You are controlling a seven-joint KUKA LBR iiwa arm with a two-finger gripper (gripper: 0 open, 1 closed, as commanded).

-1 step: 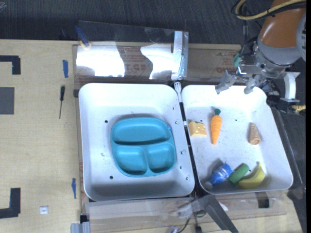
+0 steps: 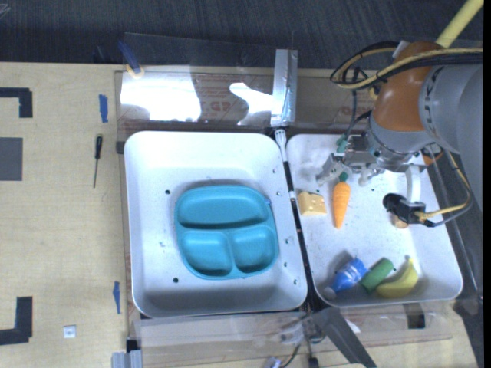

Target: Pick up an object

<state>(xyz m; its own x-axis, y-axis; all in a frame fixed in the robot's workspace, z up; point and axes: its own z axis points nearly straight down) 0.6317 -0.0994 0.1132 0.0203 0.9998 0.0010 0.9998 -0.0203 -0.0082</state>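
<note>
In the right bin (image 2: 437,244), an orange carrot (image 2: 340,203) lies pointing towards the front, its green top towards the back. My gripper (image 2: 347,173) hangs over that top end with its fingers spread apart, one on each side of the carrot's top. The carrot rests on the bin floor, and I see no grip on it. A pale yellow cheese wedge (image 2: 311,203) lies just left of the carrot.
A blue item (image 2: 349,274), a green item (image 2: 376,273) and a yellow banana (image 2: 400,280) sit together at the right bin's front. The left bin (image 2: 146,167) holds a blue divided tray (image 2: 225,230). A raised divider (image 2: 290,198) separates the bins.
</note>
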